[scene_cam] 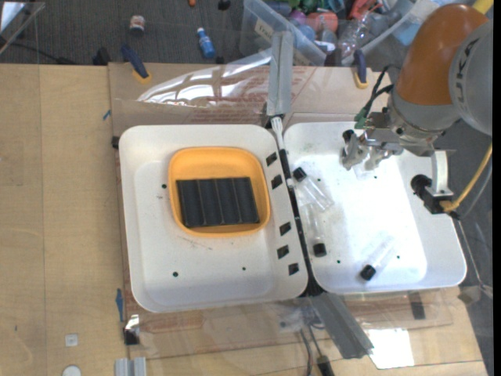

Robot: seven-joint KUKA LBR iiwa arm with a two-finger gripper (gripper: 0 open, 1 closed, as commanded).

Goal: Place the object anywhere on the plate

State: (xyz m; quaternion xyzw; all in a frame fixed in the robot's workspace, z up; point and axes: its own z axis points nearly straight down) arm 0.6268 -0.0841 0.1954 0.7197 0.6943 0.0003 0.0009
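Note:
An orange plate (219, 163) lies in the left bin (149, 233). A black ridged rectangular block (218, 201) rests flat on the plate, covering most of its middle. My gripper (362, 153) hangs over the back part of the right bin (423, 249), well to the right of the plate and apart from the block. I see nothing between its tips from this angle.
In the right bin lie clear vials with black caps: one near the divider (311, 189), one below it (316, 233), one toward the front (376, 260). A black divider with clips (285, 202) separates the bins. A tub of toys (329, 6) stands behind.

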